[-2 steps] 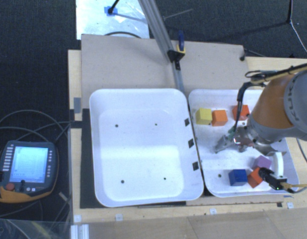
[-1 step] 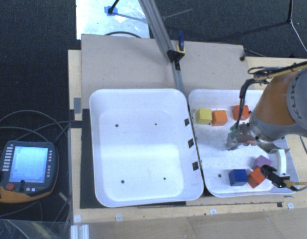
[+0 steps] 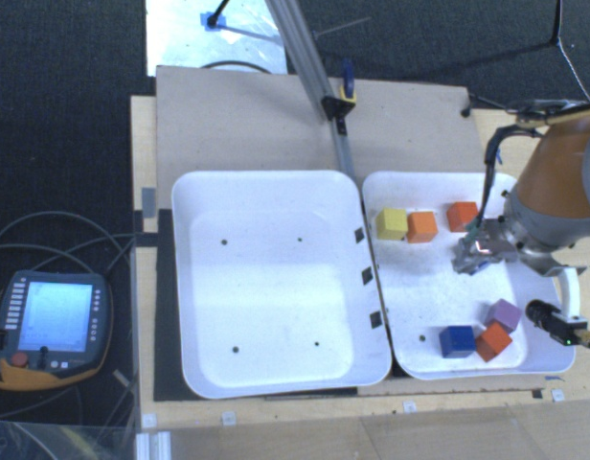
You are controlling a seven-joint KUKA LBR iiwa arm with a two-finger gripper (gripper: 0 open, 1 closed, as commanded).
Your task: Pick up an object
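**Fingers hung over the right bin's middle, blocks on either side**

In the camera view, nearest the lens along the bottom of the frame, a group of three blocks sat at the front of the right bin (image 3: 384, 338): a blue block (image 3: 457, 341), an orange-red block (image 3: 493, 341) touching its right side, and a purple block (image 3: 504, 313) just behind that one. Further back, the gripper (image 3: 474, 254) hovered above the bare middle of that bin, at the end of the grey-and-orange arm (image 3: 561, 195) reaching in from the right. Whether the fingers were spread or pressed together could not be told; the metal parts blurred into one another, and nothing showed between them.

Any block would have served the task. The nearest seemed to be the orange-red block (image 3: 462, 216) at the back, lying just beyond the gripper toward the far wall. An orange block (image 3: 422, 226) and a yellow block (image 3: 392, 223) stood touching one another, farther to the gripper's left along the same back row. The front group lay well apart toward the camera. The blocks looked cube-like, with no long axis to favour.

The left bin (image 3: 190, 286) lay beside the right one on the surface (image 3: 400, 123), and a control pendant (image 3: 51, 329) rested at the far left.
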